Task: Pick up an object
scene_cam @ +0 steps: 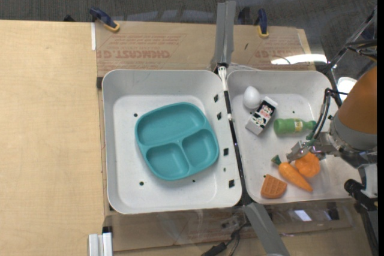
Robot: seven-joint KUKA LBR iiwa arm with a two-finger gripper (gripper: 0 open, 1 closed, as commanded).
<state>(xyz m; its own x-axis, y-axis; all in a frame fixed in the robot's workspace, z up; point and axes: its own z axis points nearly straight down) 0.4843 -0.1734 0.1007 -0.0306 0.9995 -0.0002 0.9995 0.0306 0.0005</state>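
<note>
Claw (302, 151) low in right bin (312, 78), touching carrot (294, 175)

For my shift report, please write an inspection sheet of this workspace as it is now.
Surface: two white bins, left bin, right bin, on cardboard.
Job's things: in the right bin, white egg, cow-print carton, green bottle, carrot, orange fruit, orange slice.
Clutter: teal divided plate in the left bin.
Tool: tool low over the carrot and orange fruit; grip unclear.
Cables: black cable beside the arm.
Surroundings: two blue clamps, wooden board.
</note>
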